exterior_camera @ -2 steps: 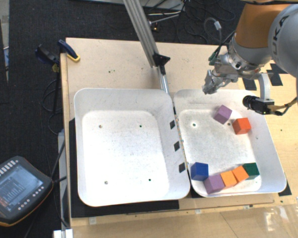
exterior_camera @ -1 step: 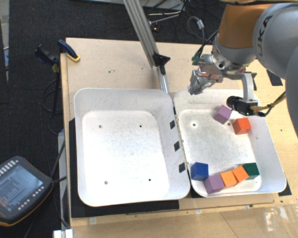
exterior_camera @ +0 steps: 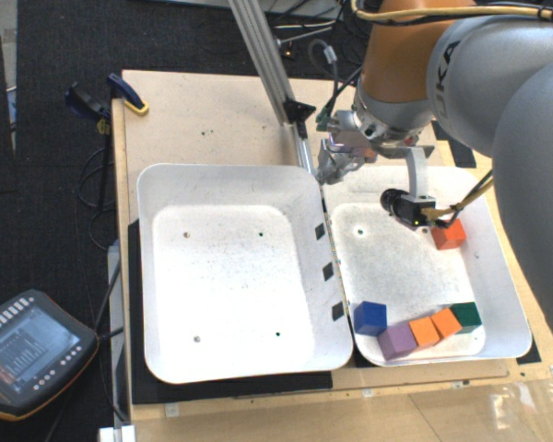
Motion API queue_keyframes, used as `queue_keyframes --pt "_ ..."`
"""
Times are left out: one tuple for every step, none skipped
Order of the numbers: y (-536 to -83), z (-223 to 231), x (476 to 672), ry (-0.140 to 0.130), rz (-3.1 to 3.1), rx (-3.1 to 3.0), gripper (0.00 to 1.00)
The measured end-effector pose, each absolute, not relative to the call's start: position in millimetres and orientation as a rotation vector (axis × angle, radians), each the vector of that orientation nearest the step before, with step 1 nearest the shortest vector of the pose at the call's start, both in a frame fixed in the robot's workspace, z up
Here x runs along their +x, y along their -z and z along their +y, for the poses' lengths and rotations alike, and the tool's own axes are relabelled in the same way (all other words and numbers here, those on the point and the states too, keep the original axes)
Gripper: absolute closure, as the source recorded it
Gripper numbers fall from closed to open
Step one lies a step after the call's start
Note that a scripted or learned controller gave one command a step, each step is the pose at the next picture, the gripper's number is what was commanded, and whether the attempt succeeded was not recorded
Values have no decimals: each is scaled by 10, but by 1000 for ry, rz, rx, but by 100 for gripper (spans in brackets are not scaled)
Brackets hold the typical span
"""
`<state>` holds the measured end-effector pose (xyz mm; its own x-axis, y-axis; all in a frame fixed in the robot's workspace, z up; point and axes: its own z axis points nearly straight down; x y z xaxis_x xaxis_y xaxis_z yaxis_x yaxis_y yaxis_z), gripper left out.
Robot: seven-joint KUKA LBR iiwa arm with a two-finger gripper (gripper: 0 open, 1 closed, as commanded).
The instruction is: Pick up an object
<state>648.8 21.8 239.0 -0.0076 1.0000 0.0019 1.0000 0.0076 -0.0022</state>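
My gripper [exterior_camera: 335, 166] hangs over the far left corner of the right bin [exterior_camera: 502, 284], close to the rim shared with the left bin [exterior_camera: 152, 247]. Nothing shows beneath it. An orange block [exterior_camera: 449, 235] lies at the right side of the right bin, well to the right of the gripper. Along that bin's near edge sit a blue cube [exterior_camera: 370, 317], a purple block [exterior_camera: 396, 340], an orange block [exterior_camera: 425, 330] and a green block [exterior_camera: 464, 317], packed in a row.
A metal strut [exterior_camera: 263, 49] slants down from the back to the bins' shared far corner, next to the gripper. A black fitting with cables [exterior_camera: 403, 206] hangs from the arm over the right bin. A teach pendant [exterior_camera: 28, 353] lies at lower left.
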Motion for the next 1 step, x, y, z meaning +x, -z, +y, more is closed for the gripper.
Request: queue_keyframes --pt "-2275 747 6422 -1 -2228 -2211 100"
